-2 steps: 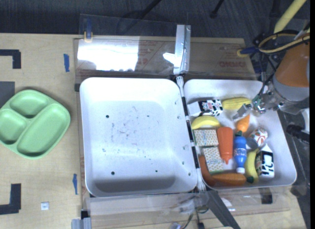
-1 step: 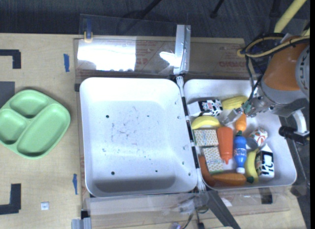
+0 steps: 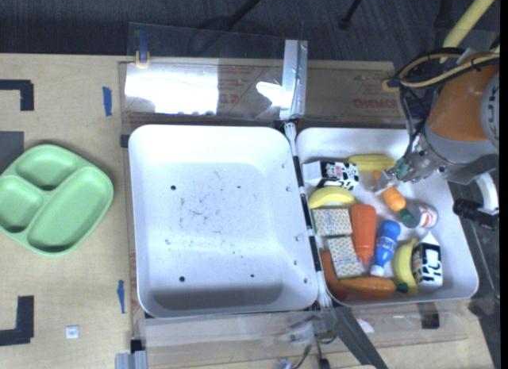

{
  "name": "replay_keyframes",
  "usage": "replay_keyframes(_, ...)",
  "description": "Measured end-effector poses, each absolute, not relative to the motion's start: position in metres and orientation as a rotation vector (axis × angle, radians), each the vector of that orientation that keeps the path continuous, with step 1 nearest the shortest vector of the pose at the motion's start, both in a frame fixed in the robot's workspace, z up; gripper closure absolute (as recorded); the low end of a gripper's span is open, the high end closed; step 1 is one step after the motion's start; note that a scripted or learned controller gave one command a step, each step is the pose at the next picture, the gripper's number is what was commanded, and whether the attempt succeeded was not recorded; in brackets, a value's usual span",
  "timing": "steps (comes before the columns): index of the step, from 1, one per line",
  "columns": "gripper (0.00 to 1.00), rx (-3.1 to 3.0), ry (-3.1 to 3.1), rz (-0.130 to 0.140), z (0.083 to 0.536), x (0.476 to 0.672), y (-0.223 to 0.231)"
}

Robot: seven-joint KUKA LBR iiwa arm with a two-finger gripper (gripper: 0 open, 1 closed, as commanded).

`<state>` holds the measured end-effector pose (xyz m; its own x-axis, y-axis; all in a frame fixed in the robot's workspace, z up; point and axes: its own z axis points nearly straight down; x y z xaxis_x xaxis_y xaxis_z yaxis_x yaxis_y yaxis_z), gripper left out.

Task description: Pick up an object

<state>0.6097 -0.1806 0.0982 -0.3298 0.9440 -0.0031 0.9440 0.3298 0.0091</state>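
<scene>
arm (image 3: pixel 464 133): grey | band: orange (above wrist) | cables: black, yellow

Arm (image 3: pixel 468 113) cut off at right edge; pincer (image 3: pixel 401 171) fingers too blurred

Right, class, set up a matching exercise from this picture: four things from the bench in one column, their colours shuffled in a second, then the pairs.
Things:
1. divided plate
2. bottle
3. carrot
4. left bin

Colours:
A. orange
B. white
C. green
D. blue

Pairs: 1-C, 2-D, 3-A, 4-B
</scene>
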Motion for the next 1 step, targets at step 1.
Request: replay_keyframes(1, 1.00, 1.971, 2.443, 0.002, 0.2210, 0.6010, -0.1691)
